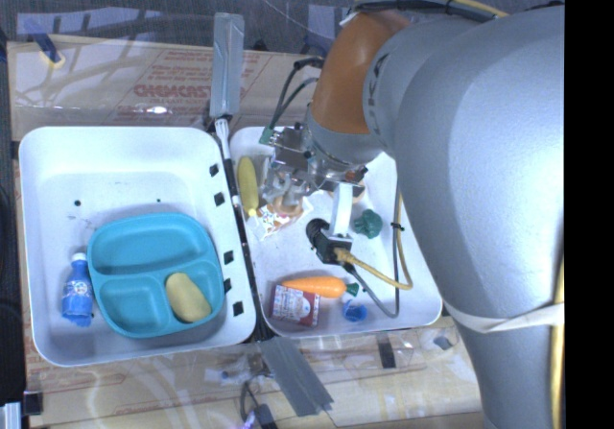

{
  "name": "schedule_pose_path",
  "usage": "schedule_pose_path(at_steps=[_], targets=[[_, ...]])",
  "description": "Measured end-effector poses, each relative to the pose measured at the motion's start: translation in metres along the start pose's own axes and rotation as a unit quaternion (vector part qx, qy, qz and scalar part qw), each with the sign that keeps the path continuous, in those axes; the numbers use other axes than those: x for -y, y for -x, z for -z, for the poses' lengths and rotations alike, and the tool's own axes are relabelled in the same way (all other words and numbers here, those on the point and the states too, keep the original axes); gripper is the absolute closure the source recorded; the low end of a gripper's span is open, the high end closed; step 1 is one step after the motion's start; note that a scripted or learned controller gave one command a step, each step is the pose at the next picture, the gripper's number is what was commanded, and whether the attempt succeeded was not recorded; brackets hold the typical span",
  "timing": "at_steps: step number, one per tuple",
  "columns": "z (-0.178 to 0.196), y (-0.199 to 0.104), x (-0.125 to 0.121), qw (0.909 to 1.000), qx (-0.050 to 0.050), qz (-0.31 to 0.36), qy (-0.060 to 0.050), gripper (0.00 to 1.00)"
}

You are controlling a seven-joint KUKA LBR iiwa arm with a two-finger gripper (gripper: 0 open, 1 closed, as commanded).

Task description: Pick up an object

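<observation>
The arm (460,130) reaches down into the right bin (408,307), and the tool (280,189) is low near the bin's upper left part. I cannot tell if the tool is open or closed (the wrist and cables hide it). Just to the left of the tool lies a yellow corn cob (248,183). Below the tool there is a small snack packet (271,218); further below lie a carrot (315,286) and a red can (295,306). To the right of the tool is a green object (367,223). Far to the left, in the left bin (48,158), a blue tray (144,269) holds a potato (188,296), with a blue bottle (77,291) beside the tray.
</observation>
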State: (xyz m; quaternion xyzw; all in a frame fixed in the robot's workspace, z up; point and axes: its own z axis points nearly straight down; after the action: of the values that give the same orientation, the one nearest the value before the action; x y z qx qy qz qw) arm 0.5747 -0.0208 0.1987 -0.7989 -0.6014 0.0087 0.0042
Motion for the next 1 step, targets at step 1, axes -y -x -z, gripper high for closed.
schedule_pose_path(at_steps=[1], targets=[[0.0053, -0.0011, 0.0002, 1.0, 0.002, 0.005, -0.003, 1.0]])
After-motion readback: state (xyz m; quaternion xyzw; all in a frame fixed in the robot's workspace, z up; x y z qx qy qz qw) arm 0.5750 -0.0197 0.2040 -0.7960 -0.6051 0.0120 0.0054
